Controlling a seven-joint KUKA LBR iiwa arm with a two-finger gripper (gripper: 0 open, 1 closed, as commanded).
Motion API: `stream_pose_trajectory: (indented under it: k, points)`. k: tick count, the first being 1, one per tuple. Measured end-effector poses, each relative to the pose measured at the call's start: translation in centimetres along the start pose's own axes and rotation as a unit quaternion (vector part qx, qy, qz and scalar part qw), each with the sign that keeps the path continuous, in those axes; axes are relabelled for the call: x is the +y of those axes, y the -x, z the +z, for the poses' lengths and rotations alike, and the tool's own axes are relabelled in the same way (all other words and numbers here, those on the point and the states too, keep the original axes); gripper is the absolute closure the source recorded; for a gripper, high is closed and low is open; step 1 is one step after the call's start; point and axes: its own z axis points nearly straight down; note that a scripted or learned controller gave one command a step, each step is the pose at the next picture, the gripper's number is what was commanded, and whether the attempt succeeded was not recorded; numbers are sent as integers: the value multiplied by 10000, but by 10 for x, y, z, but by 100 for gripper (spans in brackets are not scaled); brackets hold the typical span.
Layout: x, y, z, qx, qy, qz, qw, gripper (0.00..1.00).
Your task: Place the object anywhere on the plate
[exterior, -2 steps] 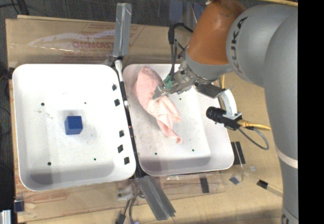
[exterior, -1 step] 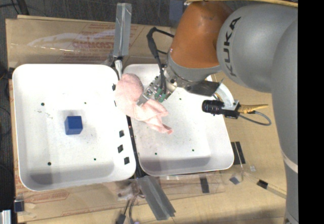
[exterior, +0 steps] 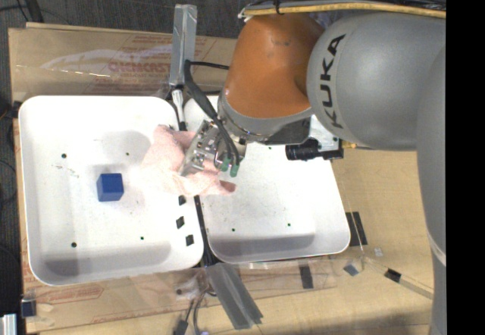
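Blue block (exterior: 111, 186) sits in the left bin (exterior: 45, 121), well apart from the pink plate (exterior: 168, 153) under the end effector (exterior: 213, 154), whose grip I cannot tell, so it should lower squarely over the block.

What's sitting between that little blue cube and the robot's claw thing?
In the camera view, bare white bin floor, then the near edge of a pale pink plate, lie between the blue cube and the gripper.
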Motion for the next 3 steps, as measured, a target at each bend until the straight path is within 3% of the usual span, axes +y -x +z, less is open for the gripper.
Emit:
stream_pose_trajectory:
  k: [1, 2, 3]
  points:
    - [34, -30, -4, 1, -1, -2009, 9796, 100]
    - [73, -63, 4, -12, 3, -2051, 9787, 100]
    - [72, -63, 3, -14, 3, -2048, 9788, 0]
